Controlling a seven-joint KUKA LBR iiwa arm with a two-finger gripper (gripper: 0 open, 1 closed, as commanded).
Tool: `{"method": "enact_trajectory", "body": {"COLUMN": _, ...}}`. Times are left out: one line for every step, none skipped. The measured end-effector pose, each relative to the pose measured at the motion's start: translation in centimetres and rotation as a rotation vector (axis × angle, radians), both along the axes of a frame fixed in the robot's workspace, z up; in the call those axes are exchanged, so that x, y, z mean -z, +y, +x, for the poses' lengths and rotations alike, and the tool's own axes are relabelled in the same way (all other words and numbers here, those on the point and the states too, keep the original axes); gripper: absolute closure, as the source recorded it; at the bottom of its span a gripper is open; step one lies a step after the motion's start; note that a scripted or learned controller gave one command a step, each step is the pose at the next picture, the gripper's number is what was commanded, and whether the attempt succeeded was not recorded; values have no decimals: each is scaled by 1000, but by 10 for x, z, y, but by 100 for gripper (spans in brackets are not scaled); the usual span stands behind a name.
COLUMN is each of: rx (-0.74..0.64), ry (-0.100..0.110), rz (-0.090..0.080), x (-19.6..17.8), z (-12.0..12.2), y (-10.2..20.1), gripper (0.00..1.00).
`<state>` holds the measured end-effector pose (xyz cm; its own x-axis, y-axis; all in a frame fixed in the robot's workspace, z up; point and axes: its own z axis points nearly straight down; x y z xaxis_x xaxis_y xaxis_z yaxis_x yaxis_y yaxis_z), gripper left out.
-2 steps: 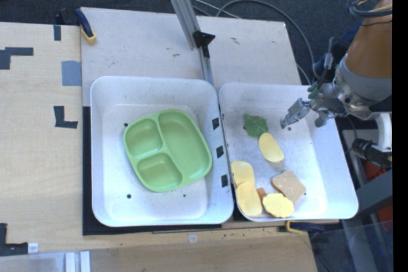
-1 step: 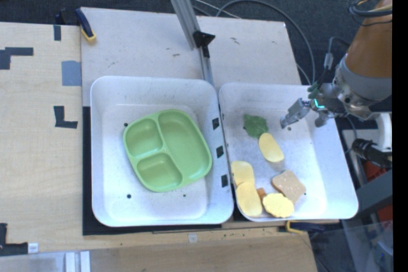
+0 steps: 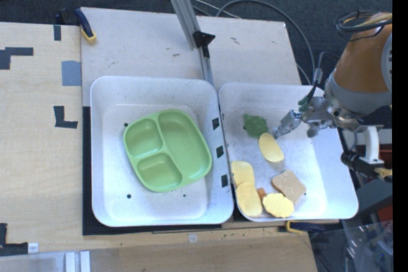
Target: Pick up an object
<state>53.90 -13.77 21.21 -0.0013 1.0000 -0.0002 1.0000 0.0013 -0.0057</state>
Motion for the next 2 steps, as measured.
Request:
{"method": "enact_trajectory", "body": {"rx": -1, "ry": 2, "rz": 1, "x": 59, "z": -5, "y": 9, "gripper": 0}}
{"method": "enact_trajectory", "body": {"rx": 0, "ry": 2, "rz": 1, "x": 110, "z": 3, "y": 9, "gripper": 0}}
